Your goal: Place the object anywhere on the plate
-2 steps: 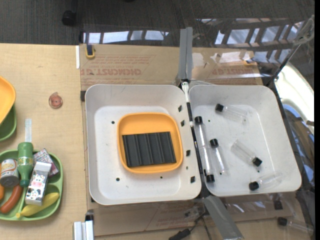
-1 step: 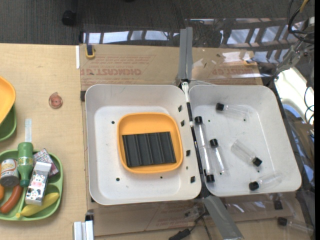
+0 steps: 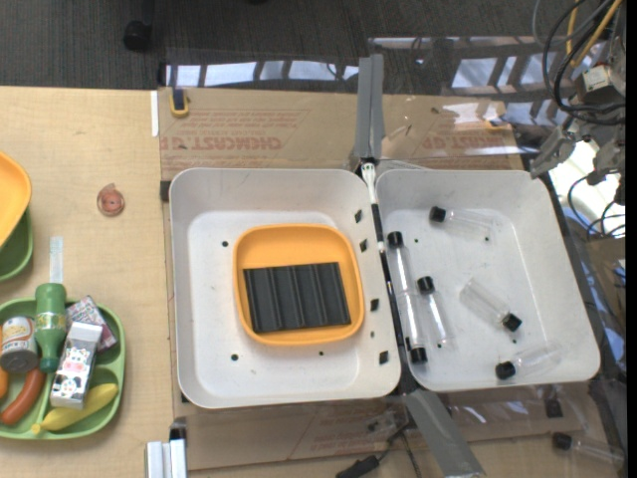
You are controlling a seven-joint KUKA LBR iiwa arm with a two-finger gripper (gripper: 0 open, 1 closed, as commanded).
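Tabletop (image 3: 90,137), far left: green tray (image 3: 107,394) of toy food. Left bin (image 3: 204,297): orange plate (image 3: 299,239), central; dark ribbed slab (image 3: 302,298) lying flat on the plate, inside its rim. Right bin (image 3: 562,277): several clear tubes (image 3: 431,307) with black caps, scattered, one lying along the left wall.

red print on cardboard sheet (image 3: 261,127) behind the bins, upside down from this view, top line reads "CHEMCAST", smaller line under it too blurred to read, labels on toy food at left illegible
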